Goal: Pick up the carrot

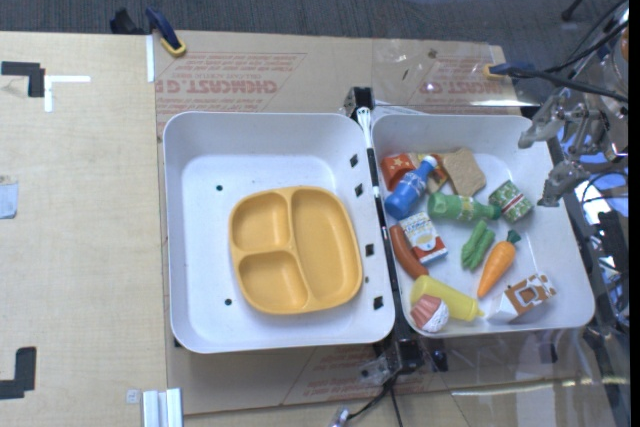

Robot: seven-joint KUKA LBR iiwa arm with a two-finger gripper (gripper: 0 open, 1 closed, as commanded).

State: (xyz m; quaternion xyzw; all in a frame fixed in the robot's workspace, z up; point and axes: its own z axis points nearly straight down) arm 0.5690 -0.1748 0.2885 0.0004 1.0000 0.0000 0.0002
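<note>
Cardboard (330,380) lies under both white bins on the bench, showing along the near edge. Nearest in the right bin (575,260) sit a round red-and-white item (431,317) and a yellow bottle (449,298) touching it, with a small orange-and-white carton (528,295) off to their right by the near wall. Just beyond them lies the carrot (496,264), slanted, its orange tip pointing near-left and its green top pointing far-right, in the right half of that bin. Left of it lies a green pod-like piece (476,245), and further left a small white carton (424,239) beside a red sausage (405,253) along the bin's left wall. Further back lie a green bottle (460,207), a green can (511,201), a blue bottle (408,189), a red packet (396,165) and a slice of brown bread (463,171).

The left bin (190,245) holds a yellow divided plate (295,248) with three compartments.

At the right edge, beyond the right bin's wall, the gripper (556,155) hangs well apart from the carrot; whether its claw is spread or pressed together I cannot tell.
</note>
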